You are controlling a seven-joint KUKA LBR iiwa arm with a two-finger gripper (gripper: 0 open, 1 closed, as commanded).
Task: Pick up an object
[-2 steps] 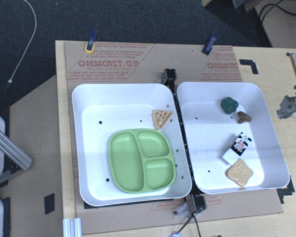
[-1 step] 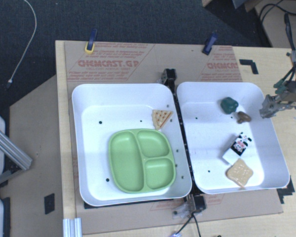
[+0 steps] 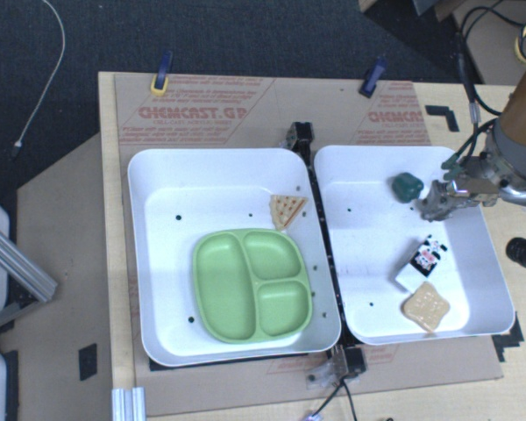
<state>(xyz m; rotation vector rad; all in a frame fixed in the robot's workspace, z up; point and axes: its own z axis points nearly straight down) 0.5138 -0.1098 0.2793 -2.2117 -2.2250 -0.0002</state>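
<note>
So in the camera view the arm is in from the right, and its gripper [image 3: 438, 198] hangs over the back part of the right bin [image 3: 368, 323], just beside a small teal object [image 3: 408, 185]. That looks like the approach stage of the pick, with nothing lifted yet as far as the view shows. The fingers [image 3: 432, 205] are a small grey blur at this angle, so how far apart they sit can't really be told, and nothing is visibly between them. They look very near the teal object, maybe touching it, but it's too small to call.

Other candidates in that bin: a black-and-white cow-patterned block [image 3: 425, 259] and a tan toast-like piece [image 3: 426, 306] toward the front. The left bin [image 3: 158, 235] has a green divided plate [image 3: 250, 284] and a waffle-like wedge [image 3: 287, 209].

The next move probably calls for centring on the teal object, dropping down and closing around it.
</note>
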